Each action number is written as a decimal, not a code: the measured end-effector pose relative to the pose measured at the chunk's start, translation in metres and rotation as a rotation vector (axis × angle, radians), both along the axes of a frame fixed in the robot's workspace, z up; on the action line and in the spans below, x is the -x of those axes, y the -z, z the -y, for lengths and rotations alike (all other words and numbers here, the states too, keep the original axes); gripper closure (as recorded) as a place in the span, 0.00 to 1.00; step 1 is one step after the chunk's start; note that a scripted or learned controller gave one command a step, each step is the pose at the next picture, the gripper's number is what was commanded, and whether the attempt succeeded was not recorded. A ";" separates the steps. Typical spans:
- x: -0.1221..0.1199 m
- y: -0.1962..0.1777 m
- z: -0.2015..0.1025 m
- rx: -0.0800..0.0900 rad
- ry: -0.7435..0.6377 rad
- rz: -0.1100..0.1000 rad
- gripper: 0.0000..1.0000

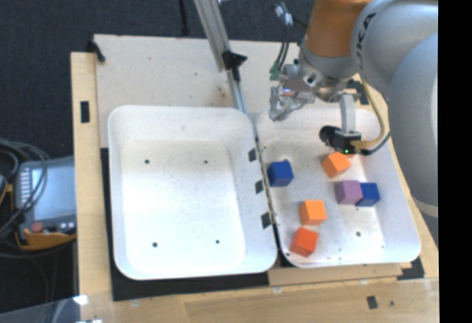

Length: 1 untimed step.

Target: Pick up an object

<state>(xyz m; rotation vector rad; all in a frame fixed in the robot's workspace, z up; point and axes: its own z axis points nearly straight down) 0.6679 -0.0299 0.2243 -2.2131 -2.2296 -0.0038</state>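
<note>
Here you have six blocks to count, all in the right bin (391,240): three orange, two blue, one purple. The first orange block (336,164) lies toward the far side of that bin, close under the arm's black cable fitting (341,139). The second orange block (313,212) sits near the bin's middle, and the third orange block (304,241) lies just in front of it, near the front rim. One blue block (279,172) sits by itself close to the divide between the bins. The other blue block (368,194) touches the purple block (348,191) on its right side; you would find that pair hard to separate from above.

The left bin (125,189) shows its white floor with a few dark specks. Both bins rest on the desk (147,67).

The end effector (283,103) hangs over the far left corner of the right bin, well apart from every block. You cannot tell from this view how far apart its jaws stand, and nothing shows between them.

A slanted metal rail (206,8) crosses the desk's far side just left of the end effector. Off the desk to your left sits a small screened device (40,192) with cables.
</note>
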 end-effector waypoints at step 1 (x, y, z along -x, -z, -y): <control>-0.003 -0.014 -0.051 0.000 -0.001 0.001 1.00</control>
